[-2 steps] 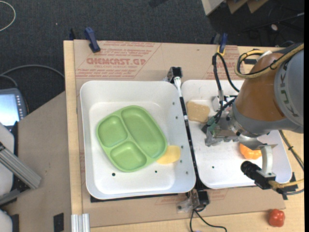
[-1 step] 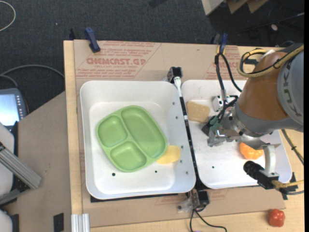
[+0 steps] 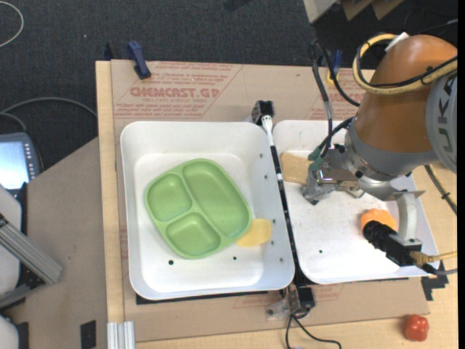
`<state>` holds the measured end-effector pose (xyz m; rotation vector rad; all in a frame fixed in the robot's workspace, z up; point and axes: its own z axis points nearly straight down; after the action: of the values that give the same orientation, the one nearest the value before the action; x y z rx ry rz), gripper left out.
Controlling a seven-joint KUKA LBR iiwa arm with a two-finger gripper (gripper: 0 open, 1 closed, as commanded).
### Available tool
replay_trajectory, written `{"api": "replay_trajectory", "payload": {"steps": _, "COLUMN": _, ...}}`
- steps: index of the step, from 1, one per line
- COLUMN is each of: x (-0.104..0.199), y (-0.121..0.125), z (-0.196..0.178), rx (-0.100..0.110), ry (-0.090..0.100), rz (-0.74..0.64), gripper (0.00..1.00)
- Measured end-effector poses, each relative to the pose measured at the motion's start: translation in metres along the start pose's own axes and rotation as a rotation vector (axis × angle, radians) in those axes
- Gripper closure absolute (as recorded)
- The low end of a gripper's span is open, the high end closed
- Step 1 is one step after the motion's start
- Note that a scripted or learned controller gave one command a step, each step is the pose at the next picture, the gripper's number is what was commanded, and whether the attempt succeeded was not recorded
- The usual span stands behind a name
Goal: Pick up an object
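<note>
A cardboard-topped table [image 3: 182, 86] bears two white bins; the jaws [image 3: 314, 189], state indeterminable, hang low beside the tan block [image 3: 294, 167] at the right bin's [image 3: 341, 267] ten o'clock, judged the approach step, needing descent and closure.

Bright, even light from overhead here, and the two white bins [image 3: 138, 195] are nearly washed out. Soft, short shadows sit under the green tray [image 3: 196, 208] and beneath the arm [image 3: 407, 100], whose orange band carries a broad sheen. Focus is a touch soft throughout, slightly grainy, and the dark floor [image 3: 58, 20] swallows detail.
</note>
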<state>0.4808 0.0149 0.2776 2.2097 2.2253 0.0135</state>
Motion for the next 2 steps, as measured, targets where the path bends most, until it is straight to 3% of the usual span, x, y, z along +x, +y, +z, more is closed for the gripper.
{"api": "replay_trajectory", "payload": {"steps": 1, "x": 0.014, "y": 0.000, "z": -0.069, "rx": 0.001, "ry": -0.001, "rz": 0.003, "gripper": 1.00}}
{"api": "replay_trajectory", "payload": {"steps": 2, "x": 0.061, "y": -0.001, "z": -0.047, "rx": 0.015, "ry": -0.001, "rz": 0.002, "gripper": 1.00}}
